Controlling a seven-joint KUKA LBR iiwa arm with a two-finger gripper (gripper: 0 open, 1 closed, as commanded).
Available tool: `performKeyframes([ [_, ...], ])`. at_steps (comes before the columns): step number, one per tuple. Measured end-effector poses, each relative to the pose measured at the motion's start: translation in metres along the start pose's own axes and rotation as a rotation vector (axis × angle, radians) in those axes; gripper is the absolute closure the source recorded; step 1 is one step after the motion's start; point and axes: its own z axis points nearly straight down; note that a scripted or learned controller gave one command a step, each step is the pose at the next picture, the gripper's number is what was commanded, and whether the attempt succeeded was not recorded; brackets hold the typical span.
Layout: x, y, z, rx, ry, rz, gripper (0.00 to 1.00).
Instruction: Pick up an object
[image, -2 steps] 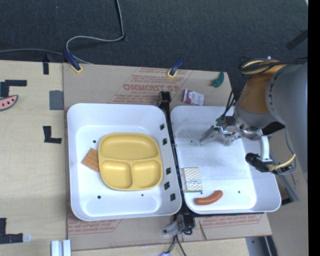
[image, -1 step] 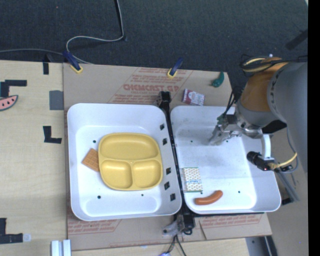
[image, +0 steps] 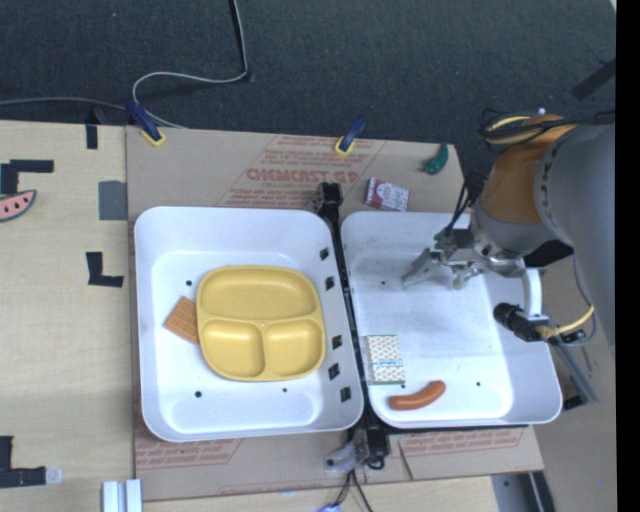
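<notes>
Currently the claw (image: 415, 272) hangs spread wide over bare bin floor; closing there would likely grab nothing, with the sausage (image: 416, 396) well apart.

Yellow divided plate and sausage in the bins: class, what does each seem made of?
Yellow divided plate: probably moulded plastic, matte with a soft sheen on its rounded rims. Sausage: likely a rubber or plastic toy, smooth, uniformly orange-red, slightly glossy.

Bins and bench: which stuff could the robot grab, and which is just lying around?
For the job: gripper, sausage, patterned packet, yellow tray, brown cracker.
Just lying about: yellow clamps, small packet, green clip, cable.
</notes>
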Motion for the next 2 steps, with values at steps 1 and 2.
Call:
performKeyframes([
  [1, 0.0007, 0.0, -0.0093, 0.001, 0.001, -0.001, 1.0],
  [2, 0.0007, -0.0001, -0.0092, 0.001, 0.001, -0.001, 0.0],
])
